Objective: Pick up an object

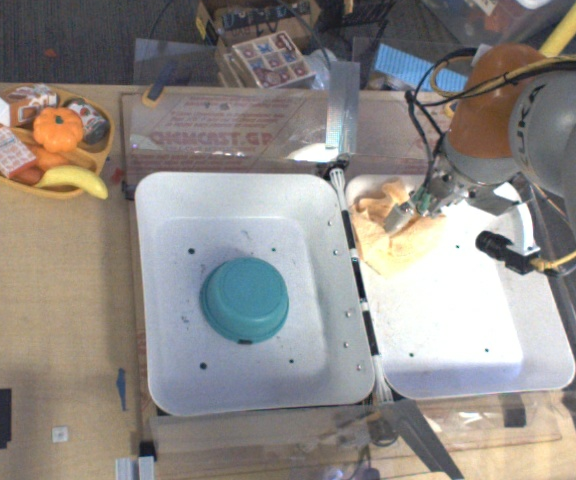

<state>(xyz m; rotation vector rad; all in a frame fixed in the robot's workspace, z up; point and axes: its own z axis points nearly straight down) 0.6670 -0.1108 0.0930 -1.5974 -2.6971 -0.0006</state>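
A teal bowl (246,299) lies upside down in the middle of the left bin (168,218). In the right bin (488,348), at its far left corner, a crumpled pale orange cloth (393,238) lies against the wall. My gripper (406,211) is down at the top of this cloth, its fingers pressed into the folds. The arm, with its orange band, reaches in from the upper right.
A yellow dish (8,168) with a banana, a small pumpkin and other toy food sits on the bench at the far left. Boxes and a clear plastic sheet lie behind the bins. The near half of the right bin is bare white floor.
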